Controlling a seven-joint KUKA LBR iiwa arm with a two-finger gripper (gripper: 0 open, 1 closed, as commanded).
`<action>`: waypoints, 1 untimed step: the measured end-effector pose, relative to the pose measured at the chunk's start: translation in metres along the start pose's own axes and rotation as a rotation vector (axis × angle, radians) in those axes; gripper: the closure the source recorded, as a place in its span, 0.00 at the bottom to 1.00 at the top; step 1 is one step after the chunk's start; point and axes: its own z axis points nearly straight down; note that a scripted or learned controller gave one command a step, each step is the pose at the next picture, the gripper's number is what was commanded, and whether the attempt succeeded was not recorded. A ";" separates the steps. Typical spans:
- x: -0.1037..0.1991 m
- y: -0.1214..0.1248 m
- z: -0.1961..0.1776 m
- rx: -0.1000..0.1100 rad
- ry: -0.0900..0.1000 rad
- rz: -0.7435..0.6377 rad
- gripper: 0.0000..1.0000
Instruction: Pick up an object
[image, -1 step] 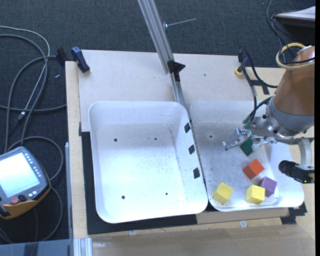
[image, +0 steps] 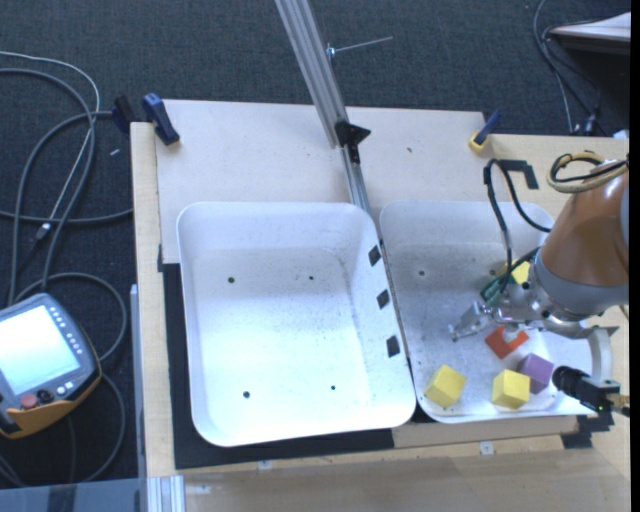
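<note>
1. Two white bins sit side by side on the bench (image: 260, 150): the left bin (image: 200, 260) and the right bin (image: 430, 230). The right bin serves as the landmark below.
2. Arm (image: 590, 240): grey with an orange band, it reaches over the right bin's right side from the view's right edge.
3. Gripper (image: 470, 325): low over the middle of the right bin's floor, its metal fingers pointing toward the left bin. Whether they are spread or closed cannot be told, and nothing is seen between them.
4. Red block (image: 505, 341): on the right bin's floor, just right of the gripper and partly under the wrist.
5. Purple block (image: 538, 370): near the right bin's front right corner, just beside the red block.
6. Yellow block (image: 511, 389): at the right bin's front rim, touching or nearly touching the purple block.
7. Second yellow block (image: 446, 385): near the right bin's front left corner, well apart from the gripper.
8. Third yellow piece (image: 520, 271): toward the right bin's right side, behind the gripper, partly hidden by the wrist and a green wire.
9. Black cable (image: 500, 210): loops over the right bin's back right area.
10. Metal rail (image: 320, 80): runs from the top of the view down to the right bin's back left corner.
11. Pendant (image: 40, 365): on the floor, far left of the right bin, beyond the left bin.
</note>
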 end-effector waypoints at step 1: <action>-0.002 0.012 0.002 -0.009 0.000 -0.003 0.00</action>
